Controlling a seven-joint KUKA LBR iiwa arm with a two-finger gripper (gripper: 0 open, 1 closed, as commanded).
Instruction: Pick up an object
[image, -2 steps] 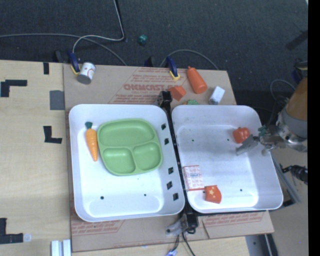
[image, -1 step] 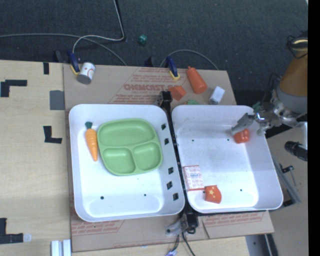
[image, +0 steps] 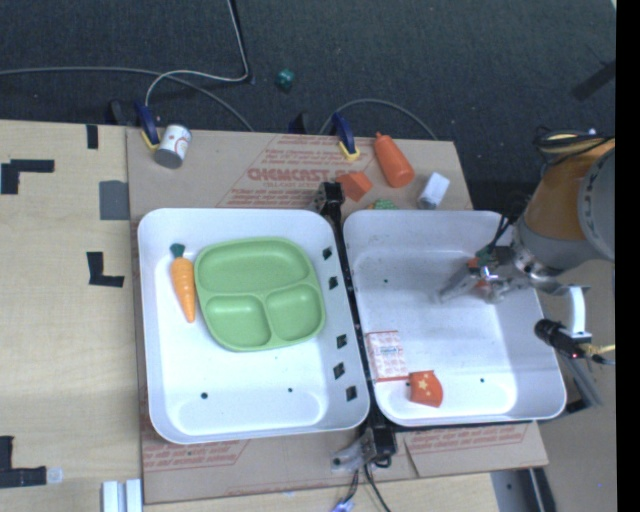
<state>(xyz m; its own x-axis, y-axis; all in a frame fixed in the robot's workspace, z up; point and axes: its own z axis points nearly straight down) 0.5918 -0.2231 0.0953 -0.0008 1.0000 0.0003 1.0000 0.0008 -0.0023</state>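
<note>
Well apart: red block (image: 426, 388), claw (image: 462, 286).

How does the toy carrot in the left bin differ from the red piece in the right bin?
The carrot is long, slim and orange with a green top; the red piece is short and chunky with a small yellow mark. The carrot lies beside the green plate near its bin's far-left side; the red piece sits by the near edge next to a printed card. Both lie apart from the gripper.
</note>
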